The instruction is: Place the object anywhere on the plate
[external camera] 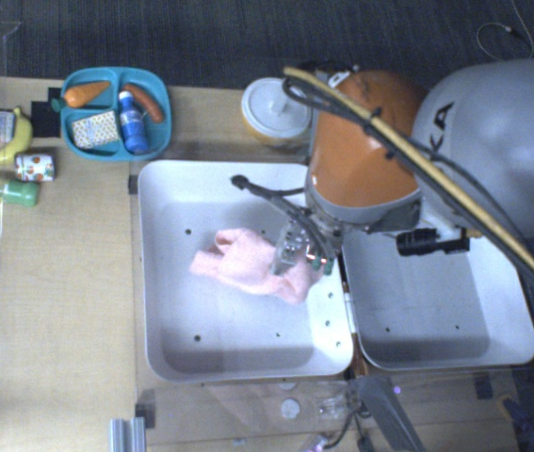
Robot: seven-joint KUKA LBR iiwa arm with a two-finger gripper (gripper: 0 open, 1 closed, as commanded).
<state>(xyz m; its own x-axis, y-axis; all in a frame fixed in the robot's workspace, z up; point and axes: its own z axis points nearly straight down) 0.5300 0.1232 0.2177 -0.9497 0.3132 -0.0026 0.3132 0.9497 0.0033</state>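
The gripper [295, 252] sits over the right edge of the pink cloth [245, 262] in the left bin [168, 347]; its grip state cannot be determined. Arm housing lettering reads "KA".

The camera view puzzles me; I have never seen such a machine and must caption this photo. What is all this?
It is one photo from a camera fixed above a bench, looking down at a slant. The big grey and orange shape is a robot arm reaching in from the right. Its gripper hangs over the right end of a pink cloth lying in the left bin. Whether it grips the cloth cannot be told. The right bin sits beside it. Behind the bins are a blue divided tray of toy food and a lidded cup.
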